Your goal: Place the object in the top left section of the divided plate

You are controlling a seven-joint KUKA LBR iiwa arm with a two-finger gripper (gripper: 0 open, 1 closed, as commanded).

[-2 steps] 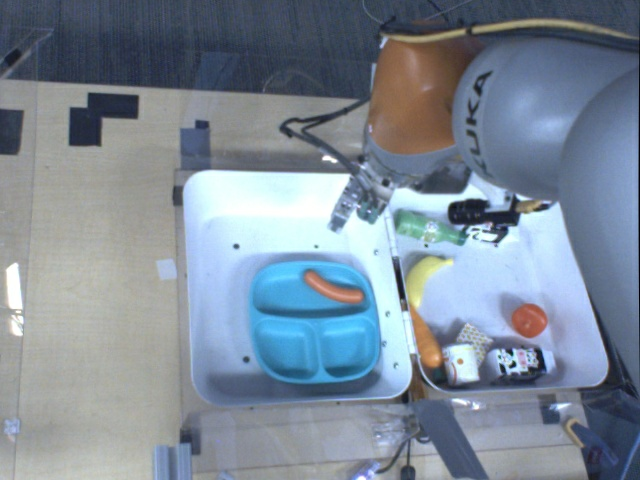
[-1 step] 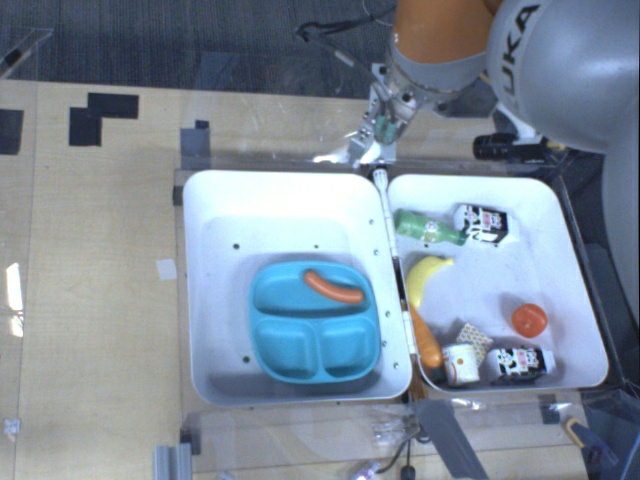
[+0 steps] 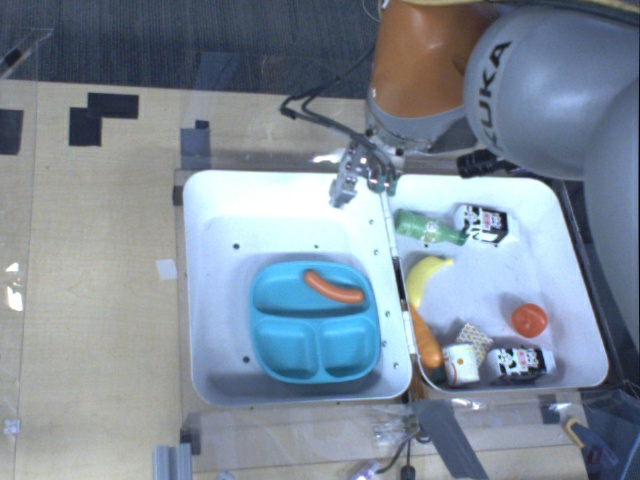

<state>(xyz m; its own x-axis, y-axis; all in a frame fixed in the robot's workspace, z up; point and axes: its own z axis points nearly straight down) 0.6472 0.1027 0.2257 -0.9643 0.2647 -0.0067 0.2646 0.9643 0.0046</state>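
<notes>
While the small metal two-finger claw [image 3: 352, 180], fingers' state indiscernible, hangs above, a smooth, curved orange-red sausage [image 3: 334, 286] lies below it across the blue divided plastic plate [image 3: 290, 353].

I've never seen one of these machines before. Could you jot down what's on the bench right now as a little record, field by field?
Arm: grey KUKA arm with orange band, reaching in from the right
Gripper: two-finger gripper, above the far edge where the bins meet
Left bin: shallow white bin holding a blue divided plate
On plate: orange sausage-shaped piece in the long far section
Right bin: shallow white bin with a green bottle, yellow banana, carrot, red-orange tomato-like ball, small cartons
</notes>
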